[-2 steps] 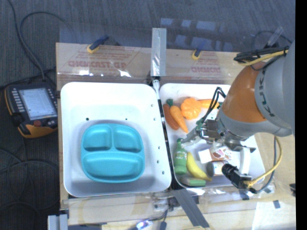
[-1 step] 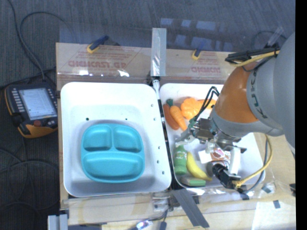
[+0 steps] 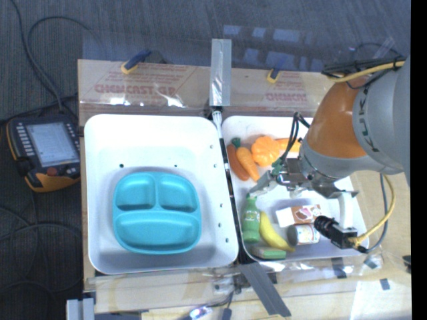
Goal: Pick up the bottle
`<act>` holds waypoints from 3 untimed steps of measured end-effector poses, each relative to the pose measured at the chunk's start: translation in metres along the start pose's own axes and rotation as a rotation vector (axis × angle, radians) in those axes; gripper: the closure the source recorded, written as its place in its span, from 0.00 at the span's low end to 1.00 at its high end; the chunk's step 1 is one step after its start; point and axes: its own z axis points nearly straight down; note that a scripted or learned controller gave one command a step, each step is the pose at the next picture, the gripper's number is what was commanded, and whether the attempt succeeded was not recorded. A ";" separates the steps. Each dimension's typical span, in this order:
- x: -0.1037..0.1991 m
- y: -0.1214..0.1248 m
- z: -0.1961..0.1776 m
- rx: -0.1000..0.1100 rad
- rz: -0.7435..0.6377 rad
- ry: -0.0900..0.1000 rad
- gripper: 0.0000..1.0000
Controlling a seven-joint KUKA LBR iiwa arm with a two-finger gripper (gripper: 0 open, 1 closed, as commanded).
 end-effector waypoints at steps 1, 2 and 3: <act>-0.033 0.029 0.093 -0.012 -0.248 0.003 0.00; -0.039 -0.017 0.092 -0.023 -0.177 -0.002 0.00; -0.038 -0.017 0.092 -0.024 -0.216 -0.004 0.00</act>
